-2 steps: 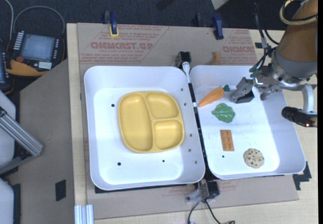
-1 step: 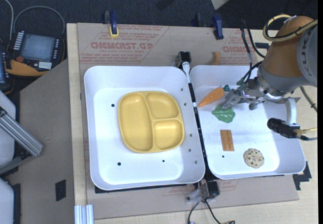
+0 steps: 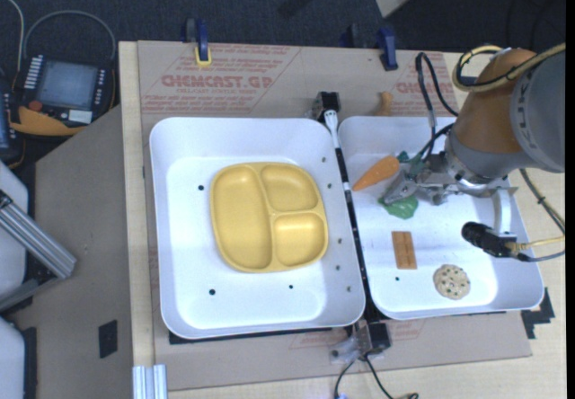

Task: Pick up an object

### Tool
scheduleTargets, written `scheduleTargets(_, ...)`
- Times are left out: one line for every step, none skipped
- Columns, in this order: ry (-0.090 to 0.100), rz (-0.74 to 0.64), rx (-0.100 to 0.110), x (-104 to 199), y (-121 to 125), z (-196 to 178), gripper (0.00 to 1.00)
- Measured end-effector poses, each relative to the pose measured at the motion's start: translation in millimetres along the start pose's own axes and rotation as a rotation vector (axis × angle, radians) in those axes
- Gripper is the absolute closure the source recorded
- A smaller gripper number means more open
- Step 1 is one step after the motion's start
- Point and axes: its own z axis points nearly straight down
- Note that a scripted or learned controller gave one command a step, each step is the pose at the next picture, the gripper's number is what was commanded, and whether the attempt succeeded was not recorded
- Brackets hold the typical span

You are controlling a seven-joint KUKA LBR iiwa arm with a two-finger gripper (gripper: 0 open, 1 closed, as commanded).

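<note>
My gripper [image 3: 411, 187] is down in the right bin [image 3: 512, 294], right at the green item [image 3: 401, 205], orange carrot-like piece [image 3: 375, 172] just beside it to the left. Can't tell my grip state or whether I have anything. Brown wafer [image 3: 404, 250] and cookie [image 3: 451, 281] lie nearer the front. Yellow divided tray [image 3: 268, 214] sits in the left bin [image 3: 180, 298].

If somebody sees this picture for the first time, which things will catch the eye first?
First the yellow tray with three compartments, in the left bin. Then the arm with its orange band, reaching over the right bin, its tool low by a carrot and something green. Nearer the front lie a cracker and a cookie.
</note>
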Motion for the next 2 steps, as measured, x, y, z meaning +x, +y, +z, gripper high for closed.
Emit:
scheduleTargets(-0.002, 0.001, -0.008, 0, 2, -14, 1.00)
scheduleTargets(-0.004, 0.000, -0.010, -9, 9, -65, 1.00)
